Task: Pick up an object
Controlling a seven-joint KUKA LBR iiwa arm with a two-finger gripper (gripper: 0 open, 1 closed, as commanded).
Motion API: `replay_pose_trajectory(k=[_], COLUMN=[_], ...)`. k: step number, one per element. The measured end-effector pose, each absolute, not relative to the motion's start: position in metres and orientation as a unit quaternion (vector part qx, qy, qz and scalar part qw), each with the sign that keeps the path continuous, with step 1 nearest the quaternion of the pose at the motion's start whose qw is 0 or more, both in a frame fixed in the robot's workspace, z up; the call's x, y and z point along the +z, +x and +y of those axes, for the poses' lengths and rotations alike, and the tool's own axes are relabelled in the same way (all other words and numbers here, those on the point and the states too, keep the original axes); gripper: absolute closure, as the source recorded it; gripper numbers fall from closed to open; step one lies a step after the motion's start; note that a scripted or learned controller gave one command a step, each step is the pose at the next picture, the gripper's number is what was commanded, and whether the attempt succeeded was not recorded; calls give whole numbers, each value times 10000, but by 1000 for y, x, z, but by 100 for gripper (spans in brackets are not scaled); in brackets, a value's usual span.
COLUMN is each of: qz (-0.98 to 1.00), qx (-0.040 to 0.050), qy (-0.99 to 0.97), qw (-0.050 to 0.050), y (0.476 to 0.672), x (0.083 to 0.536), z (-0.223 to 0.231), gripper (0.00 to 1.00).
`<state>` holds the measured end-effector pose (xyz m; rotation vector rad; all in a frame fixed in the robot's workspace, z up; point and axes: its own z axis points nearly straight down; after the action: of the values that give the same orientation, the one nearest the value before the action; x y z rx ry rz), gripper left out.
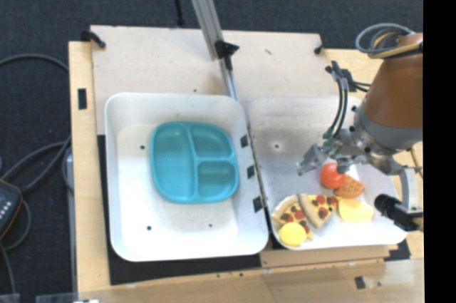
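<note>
- While the grey metal two-finger claw (329, 155) hangs low over the right-hand shallow white plastic bin (285, 123), its state cannot be told: the tips are small and blurred, and nothing is seen clamped between them.
- Candidate items: a small round red toy tomato (330, 175) lies just at 6 o'clock of the claw; a crinkled orange toy pastry (349, 188) touches it at 4 o'clock; a pale yellow block of toy cheese (355, 210) sits further toward 6 o'clock.
- Further items: a toy pizza slice with red dots (318, 208), a second dotted slice (288, 212) and a round yellow toy lemon (291, 233) crowd the bin's 6 o'clock corner.
- Risk, rolling: the tomato looks smooth and round; a pinch off its centre would likely squirt it away.
- Risk, crowding: tomato and pastry touch, so a descending tip could land on the neighbour, shove both, or catch two at once.
- Risk, wall: the pile lies near the bin's 6 o'clock rim; a low approach may strike the rim or pin a toy against it.
- Risk, flat shapes: the slices lie flat on the floor, offering little edge to grip.
- Noted apart: a turquoise three-compartment plastic plate (194, 162) rests in the left-hand white bin (121, 152), well away at 9 o'clock; both bins stand on the pale wooden counter (142, 59).
</note>
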<state>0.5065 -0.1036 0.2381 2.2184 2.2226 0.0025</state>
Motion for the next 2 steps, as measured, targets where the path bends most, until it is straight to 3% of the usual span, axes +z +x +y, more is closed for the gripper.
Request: replay_pose_trajectory(k=[1,2], qz=[7069,7069], qx=[10,-17], qy=[7073,7073], qw=[10,-12], y=[507,513], x=[238,178], z=[-104,-103], gripper=[0,0])
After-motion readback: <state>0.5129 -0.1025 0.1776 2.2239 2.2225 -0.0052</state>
